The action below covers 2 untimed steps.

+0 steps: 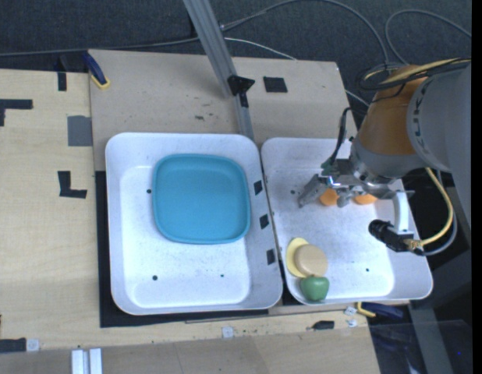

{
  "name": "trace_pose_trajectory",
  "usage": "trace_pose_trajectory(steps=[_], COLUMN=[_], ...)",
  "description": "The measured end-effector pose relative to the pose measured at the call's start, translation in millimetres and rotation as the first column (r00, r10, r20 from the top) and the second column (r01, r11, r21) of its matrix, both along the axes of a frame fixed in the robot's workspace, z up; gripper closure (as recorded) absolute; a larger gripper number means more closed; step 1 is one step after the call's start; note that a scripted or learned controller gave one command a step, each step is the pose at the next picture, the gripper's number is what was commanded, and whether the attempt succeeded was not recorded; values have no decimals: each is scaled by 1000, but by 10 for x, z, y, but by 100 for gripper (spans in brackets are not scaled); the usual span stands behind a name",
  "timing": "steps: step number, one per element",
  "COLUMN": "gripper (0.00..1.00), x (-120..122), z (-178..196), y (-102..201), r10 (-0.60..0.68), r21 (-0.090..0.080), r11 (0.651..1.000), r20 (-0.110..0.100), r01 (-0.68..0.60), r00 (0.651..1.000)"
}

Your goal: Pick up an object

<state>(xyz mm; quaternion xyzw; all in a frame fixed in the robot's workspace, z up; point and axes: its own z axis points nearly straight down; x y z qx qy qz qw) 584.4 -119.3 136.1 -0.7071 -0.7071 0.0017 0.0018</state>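
Camera view, left to right: a square blue plate (pixel 201 198) is seen lying flat in the left bin (pixel 128 232), roughly centred. The right bin (pixel 381 283) is set just beside it. Near the right bin's front-left corner a round tan and yellow piece (pixel 306 259) is found, with a green apple-like piece (pixel 314 288) touching it on the near side. Further right, the gripper (pixel 334 192) is seen low over the middle of the right bin, under the grey arm (pixel 428 123) with its orange band. Whether its fingers are spread or closed cannot be told. An orange object (pixel 328 198) is seen right at the fingertips, partly hidden; a second orange bit (pixel 366 199) is seen just right of it. A grip on either cannot be confirmed.
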Motion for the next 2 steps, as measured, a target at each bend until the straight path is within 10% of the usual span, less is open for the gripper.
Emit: trace_pose_trajectory(steps=[1, 2], gripper=[0, 100], x=[0, 10], z=[-481, -355], y=[1, -5], r10=[1, 0], r21=[-1, -2], r11=[1000, 1000], r20=[4, 8], r01=[-1, 0], r00=[1000, 1000])
